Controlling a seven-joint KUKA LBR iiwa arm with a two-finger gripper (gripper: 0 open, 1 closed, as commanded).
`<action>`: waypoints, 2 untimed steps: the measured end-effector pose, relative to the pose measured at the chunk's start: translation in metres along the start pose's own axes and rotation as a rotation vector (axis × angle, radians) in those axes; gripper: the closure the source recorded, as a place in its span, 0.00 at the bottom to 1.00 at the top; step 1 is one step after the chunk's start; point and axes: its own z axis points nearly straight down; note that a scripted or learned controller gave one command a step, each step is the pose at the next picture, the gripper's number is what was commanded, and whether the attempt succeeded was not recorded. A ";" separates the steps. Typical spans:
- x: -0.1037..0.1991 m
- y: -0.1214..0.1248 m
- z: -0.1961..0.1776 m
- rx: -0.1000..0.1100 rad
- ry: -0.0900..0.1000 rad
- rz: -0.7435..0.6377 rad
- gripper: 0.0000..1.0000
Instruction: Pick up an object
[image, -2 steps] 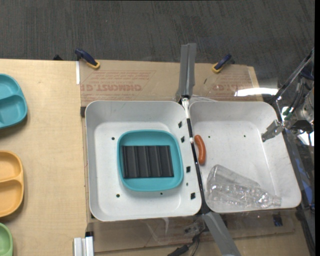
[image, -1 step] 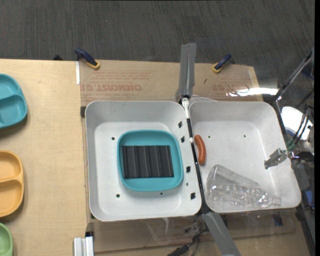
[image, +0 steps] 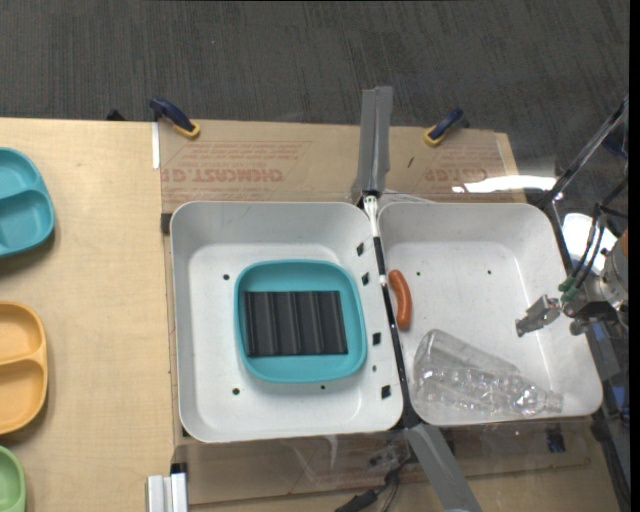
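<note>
- Centrally, two white bins sit side by side: the left bin (image: 200, 250) and the right bin (image: 480, 240), their inner rims meeting along a line running up the middle of the frame.
- At the right edge of the frame, about mid-height, the gripper (image: 538, 316) pokes in over the right bin's right wall; too little of it shows to tell whether it is released or clenched, and nothing is seen between its tips.
- Lying in the lower part of the right bin, a clear plastic bottle (image: 478, 382) stretches from lower centre toward the lower right corner, its narrow end close to the bin's right wall and just below the gripper.
- An orange sausage-shaped toy (image: 401, 298) lies upright in the frame, hard against the right bin's left wall, apart from the bottle.
- Open white floor fills the upper and middle right bin, between the sausage toy and the gripper.
- A teal tray (image: 300, 322) with dark ribbed slots takes up the middle of the left bin, leaving a band of bare floor along every wall.
- On the tan bench at the left edge of the frame sit a teal divided plate (image: 20, 215), an orange plate (image: 18, 368) below it, and a sliver of a green plate (image: 8, 482) in the lower left corner.
- Two clamps (image: 175, 117) hold brown cardboard (image: 240, 165) behind the bins, along the upper part of the frame.
</note>
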 end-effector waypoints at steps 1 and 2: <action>-0.016 0.000 0.019 0.001 0.000 0.110 0.00; -0.013 0.000 -0.011 -0.001 -0.002 0.253 0.00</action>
